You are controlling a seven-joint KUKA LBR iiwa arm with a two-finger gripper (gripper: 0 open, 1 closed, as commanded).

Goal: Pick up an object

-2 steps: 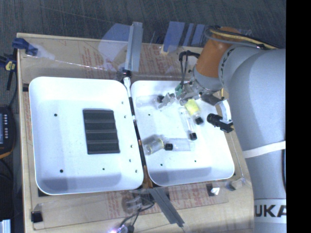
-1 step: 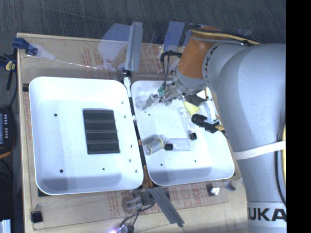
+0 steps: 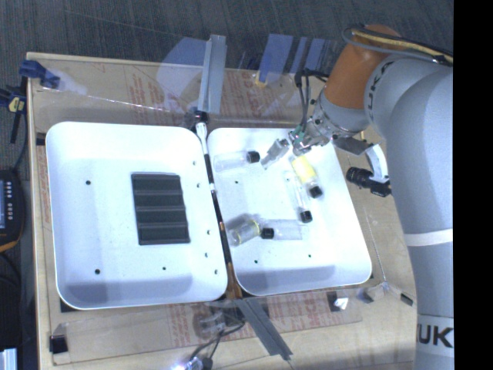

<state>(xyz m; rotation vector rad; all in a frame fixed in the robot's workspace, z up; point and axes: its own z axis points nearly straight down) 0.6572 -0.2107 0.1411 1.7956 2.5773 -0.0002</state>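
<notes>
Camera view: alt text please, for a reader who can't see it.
A grey arm's gripper hovers at the back of the right bin, above several small clear bottles with black caps. The left bin holds a black ridged block.

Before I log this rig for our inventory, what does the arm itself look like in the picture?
The arm is bulky, rounded and light grey, with an orange band above the wrist and dark lettering low on its body. A thin cable runs over the orange band. The gripper is small and metallic, with black fittings beside it.
</notes>
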